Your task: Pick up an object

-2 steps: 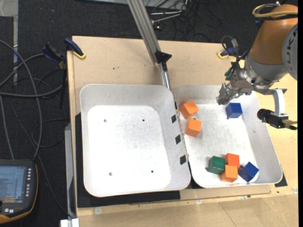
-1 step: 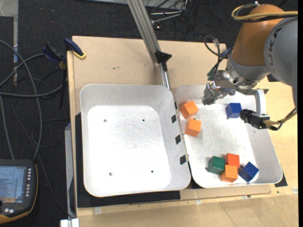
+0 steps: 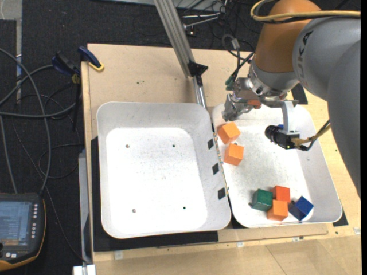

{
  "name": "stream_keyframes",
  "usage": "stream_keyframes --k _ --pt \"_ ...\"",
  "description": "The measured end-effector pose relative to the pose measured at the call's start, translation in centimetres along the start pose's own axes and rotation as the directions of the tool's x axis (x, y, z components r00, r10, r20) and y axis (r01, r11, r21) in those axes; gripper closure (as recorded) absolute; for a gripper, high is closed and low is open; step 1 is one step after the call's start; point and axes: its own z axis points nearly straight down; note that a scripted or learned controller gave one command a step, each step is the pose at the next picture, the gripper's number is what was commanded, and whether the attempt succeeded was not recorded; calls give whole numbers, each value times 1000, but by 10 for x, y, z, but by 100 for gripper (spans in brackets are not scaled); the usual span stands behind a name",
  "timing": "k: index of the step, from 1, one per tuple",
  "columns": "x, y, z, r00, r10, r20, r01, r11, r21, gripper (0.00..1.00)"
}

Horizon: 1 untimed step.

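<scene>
My gripper (image 3: 234,113) hangs over the far left corner of the right bin (image 3: 287,168). Just below its tip in the view lies an orange block (image 3: 229,132), close to it; contact cannot be judged. A second orange block (image 3: 233,153) rests a little nearer along the bin's left wall. At the near end of this bin sits a cluster: a green block (image 3: 262,200), two more orange blocks (image 3: 281,193) (image 3: 278,209) and a blue block (image 3: 300,207).
The left bin (image 3: 149,165) lies beside the right one, their rims meeting near the gripper. A metal pole (image 3: 175,30) slants in from the back towards that corner. A black fitting with cable (image 3: 280,134) hangs off the arm over the right bin.
</scene>
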Motion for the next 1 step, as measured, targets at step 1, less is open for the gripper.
stream_keyframes --k 1 --pt "57 8 6 1000 0 1 0 1000 1 100"
